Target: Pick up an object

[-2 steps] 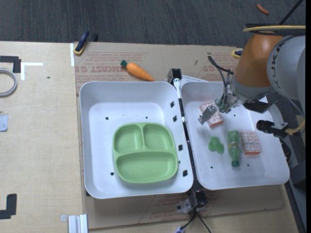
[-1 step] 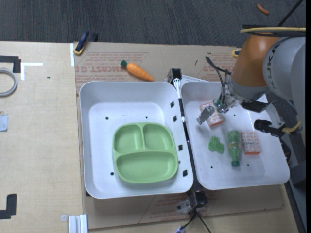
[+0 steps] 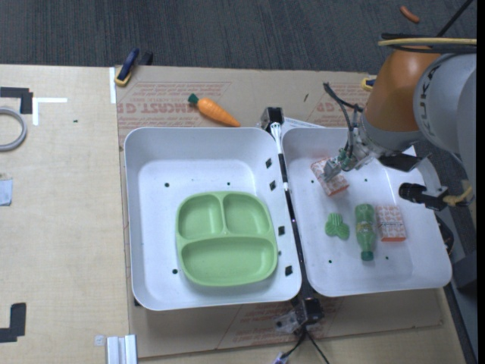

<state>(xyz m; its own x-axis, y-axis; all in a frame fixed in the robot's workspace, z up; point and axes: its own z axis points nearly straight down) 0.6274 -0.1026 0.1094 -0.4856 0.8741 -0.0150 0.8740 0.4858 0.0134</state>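
- Gripper [image 3: 336,168] sits low in right bin [image 3: 424,275], upper-left part, right over a small pink-and-white packet [image 3: 334,183].
- Jaw state: we can't tell. Tips are small and blur into the packet, so open vs shut isn't readable, and we won't call it a hold.
- Packet looks to touch or lie just under the tips, a bit toward the bin's front; it seems tilted, not flat.
- Handling, our guess: packet is light, thin-walled, prob. crushes a little; take it across the short sides, mid-body, w/ gentle squeeze.
- Other picks in same bin: green bottle [image 3: 365,231] lying on its side near centre; smooth, round, likely to roll or slip, so grip across the body.
- Green toy [image 3: 337,227] just left of bottle, small and lumpy; prob. soft, hard to seat.
- Red-white box [image 3: 391,224] just right of bottle; stiff, flat faces, easiest grab.
- Left bin [image 3: 151,158] holds a green tray [image 3: 226,239]; wide, flat, poor fit for two fingers.
- Carrot [image 3: 215,110] lies outside bins, on cardboard behind left bin.
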